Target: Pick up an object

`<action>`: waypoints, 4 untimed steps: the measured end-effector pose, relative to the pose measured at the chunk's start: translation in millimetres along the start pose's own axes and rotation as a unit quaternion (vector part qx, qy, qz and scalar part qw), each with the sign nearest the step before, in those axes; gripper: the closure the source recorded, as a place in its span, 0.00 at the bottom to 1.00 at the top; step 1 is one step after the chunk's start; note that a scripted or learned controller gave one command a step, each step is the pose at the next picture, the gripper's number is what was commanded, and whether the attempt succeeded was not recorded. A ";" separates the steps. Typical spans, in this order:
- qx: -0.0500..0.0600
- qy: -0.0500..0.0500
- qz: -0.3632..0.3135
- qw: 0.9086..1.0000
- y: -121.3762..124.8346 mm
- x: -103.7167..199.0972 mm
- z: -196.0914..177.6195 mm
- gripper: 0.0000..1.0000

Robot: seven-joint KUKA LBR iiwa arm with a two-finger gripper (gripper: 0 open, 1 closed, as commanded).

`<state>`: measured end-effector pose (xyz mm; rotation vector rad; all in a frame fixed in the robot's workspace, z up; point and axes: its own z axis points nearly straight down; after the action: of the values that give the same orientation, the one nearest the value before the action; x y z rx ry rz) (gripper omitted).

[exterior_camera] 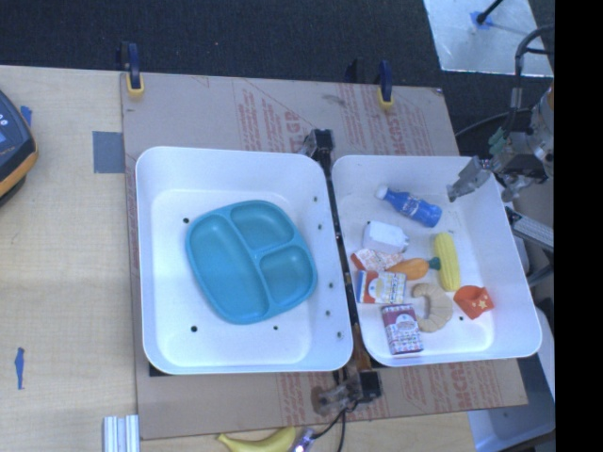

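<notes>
Gripper sat at the right bin's far edge, fingers spread, gripping nothing, beside the blue bottle. Risk: the bottle's round, glossy plastic (likely to roll or squirt out). Corn cob, carton and other items lay tightly clustered, so a neighbour could snag.

Red printed lettering runs in rows across the brown cardboard sheet under the 2 white bins, but it is too faint and small to read. The small carton and the packets carry printed labels, likewise illegible. No legible numbers.
</notes>
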<state>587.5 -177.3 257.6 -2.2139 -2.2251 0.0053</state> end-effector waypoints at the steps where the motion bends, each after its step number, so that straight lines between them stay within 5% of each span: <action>1: 0.001 0.000 0.000 1.000 -1.0 13.3 166.4 0.00; 2: 0.000 0.000 0.001 1.000 -43.7 30.7 166.1 0.00; 3: -0.001 0.000 0.000 1.000 26.7 49.4 165.2 0.00; 4: 0.000 0.000 0.002 1.000 -71.4 -25.4 166.3 0.00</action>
<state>515.6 -203.1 91.6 -2.2174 -2.2213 0.0050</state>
